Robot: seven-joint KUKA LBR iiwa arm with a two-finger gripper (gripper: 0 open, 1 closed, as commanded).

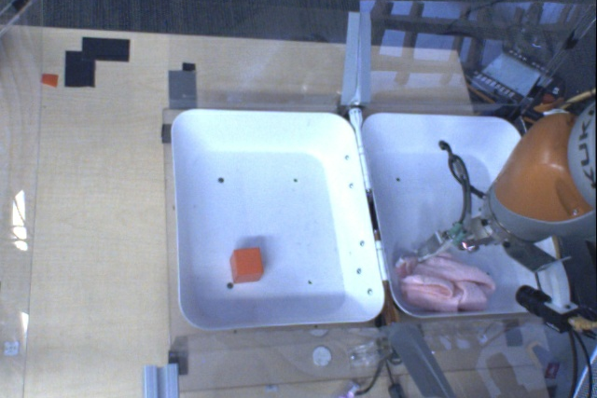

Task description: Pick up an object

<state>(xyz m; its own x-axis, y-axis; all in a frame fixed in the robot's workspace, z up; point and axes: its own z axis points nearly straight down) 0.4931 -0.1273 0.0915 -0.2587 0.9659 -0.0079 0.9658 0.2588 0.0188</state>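
One fixed camera high above the bench (93,228) looks down at a slant on both white bins (196,200)

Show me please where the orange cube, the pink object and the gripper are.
orange cube (247,265): camera view, middle of its top face.
pink object (446,283): camera view, middle of its upper surface.
gripper (446,240): camera view, at the fingertips.

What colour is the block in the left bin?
Orange block, clear in the camera view.
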